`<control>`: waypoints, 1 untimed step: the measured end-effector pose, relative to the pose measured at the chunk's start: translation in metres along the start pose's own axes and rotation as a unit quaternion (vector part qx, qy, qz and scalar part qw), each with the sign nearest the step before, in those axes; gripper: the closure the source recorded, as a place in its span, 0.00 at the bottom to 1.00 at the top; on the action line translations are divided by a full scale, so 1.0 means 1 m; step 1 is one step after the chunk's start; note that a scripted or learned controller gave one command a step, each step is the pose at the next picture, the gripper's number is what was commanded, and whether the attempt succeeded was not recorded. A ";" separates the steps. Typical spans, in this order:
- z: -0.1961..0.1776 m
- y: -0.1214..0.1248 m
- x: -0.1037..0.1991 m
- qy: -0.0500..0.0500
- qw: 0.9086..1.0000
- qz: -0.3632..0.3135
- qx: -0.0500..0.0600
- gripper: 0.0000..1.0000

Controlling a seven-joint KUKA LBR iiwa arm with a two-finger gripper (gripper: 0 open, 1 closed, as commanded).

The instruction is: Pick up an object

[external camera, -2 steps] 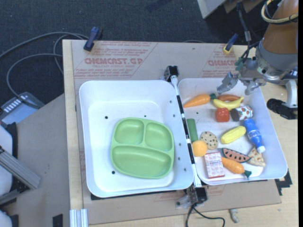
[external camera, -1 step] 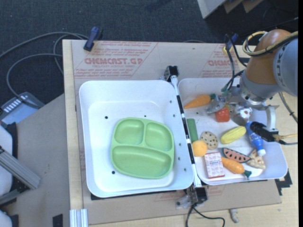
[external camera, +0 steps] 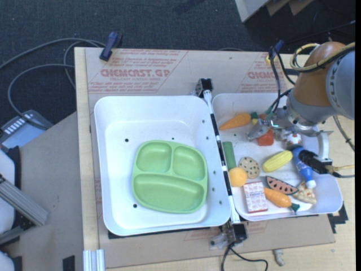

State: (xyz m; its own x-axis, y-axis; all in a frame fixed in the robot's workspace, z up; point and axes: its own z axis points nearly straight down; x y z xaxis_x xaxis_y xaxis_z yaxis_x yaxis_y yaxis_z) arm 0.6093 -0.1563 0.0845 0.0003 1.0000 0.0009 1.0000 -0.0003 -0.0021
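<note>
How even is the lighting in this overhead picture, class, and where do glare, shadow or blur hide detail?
Camera view: soft, even light; the left bin is bright white, nearly washed out, with faint shadow around the green plate; the right bin toys read clearly; the gripper is slightly blurred, its tips hard to tell apart; the dark floor shows little detail.
</note>
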 end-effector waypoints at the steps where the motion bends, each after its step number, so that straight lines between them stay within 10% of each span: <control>1: -0.010 0.001 0.000 0.000 1.000 0.000 -0.001 1.00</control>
State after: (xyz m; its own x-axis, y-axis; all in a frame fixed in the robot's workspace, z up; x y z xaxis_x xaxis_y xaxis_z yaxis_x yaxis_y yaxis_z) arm 0.6099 -0.1560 0.0947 0.0008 1.0000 0.0005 1.0000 -0.0008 0.0004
